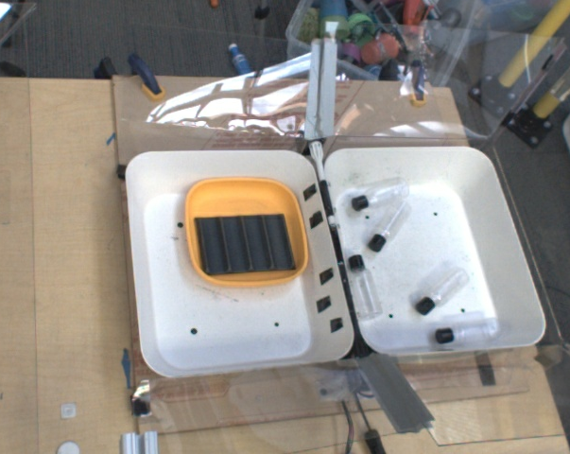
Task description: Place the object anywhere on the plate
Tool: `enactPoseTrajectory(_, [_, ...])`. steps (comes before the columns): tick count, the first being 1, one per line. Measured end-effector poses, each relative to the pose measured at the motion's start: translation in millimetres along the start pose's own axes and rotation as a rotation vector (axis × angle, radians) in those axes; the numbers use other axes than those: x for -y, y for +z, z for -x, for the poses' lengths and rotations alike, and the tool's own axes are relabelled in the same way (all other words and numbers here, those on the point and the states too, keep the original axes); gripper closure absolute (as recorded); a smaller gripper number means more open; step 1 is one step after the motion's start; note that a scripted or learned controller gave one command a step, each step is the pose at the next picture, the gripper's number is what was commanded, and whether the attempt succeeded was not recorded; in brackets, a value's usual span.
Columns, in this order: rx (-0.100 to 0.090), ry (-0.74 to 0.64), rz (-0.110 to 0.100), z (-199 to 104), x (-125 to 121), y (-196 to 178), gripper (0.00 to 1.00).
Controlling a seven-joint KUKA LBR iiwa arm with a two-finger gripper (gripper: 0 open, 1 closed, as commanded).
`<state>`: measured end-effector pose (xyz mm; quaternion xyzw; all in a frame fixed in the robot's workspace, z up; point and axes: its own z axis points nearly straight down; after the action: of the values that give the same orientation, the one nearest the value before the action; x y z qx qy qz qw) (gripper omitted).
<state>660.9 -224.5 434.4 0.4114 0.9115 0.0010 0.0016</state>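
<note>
Progress: nothing placed yet, by the look of it. The orange rounded-square plate w/ a black ribbed insert (pixel 247 230) sits in the left shallow white bin (pixel 162 329); no tube rests on it. Pick, carry and set-down all appear left to do.
Task things: five clear plastic tubes w/ black caps lie loose in the right shallow white bin (pixel 511 253), well apart from the plate.
Upper pair: tube near the top (pixel 379 195) lies roughly left-right, cap at its left end; tube below it (pixel 388 227) runs on a diagonal, cap at lower left.
Divider tube: (pixel 362 287) lies just beside the bins' shared wall, long axis near-vertical in the view, cap at the top end.
Lower pair: tube at (pixel 440 288) slants, cap lower left; tube along the near wall (pixel 466 330) lies left-right, cap at its left.
Tool: arm and gripper out of frame; state can't be told.
</note>
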Motion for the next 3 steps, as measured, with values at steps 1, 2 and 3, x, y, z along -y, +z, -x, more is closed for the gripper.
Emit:
enactPoseTrajectory(1, [0.003,-0.451,0.001,0.6,-4.7,-0.7,1.00])
enactPoseTrajectory(2, [0.000,-1.061,0.002,-2.1,-1.0,-1.1,1.00])
enactPoseTrajectory(3, [0.005,-1.429,0.003,3.2,-8.0,-0.7,1.00])
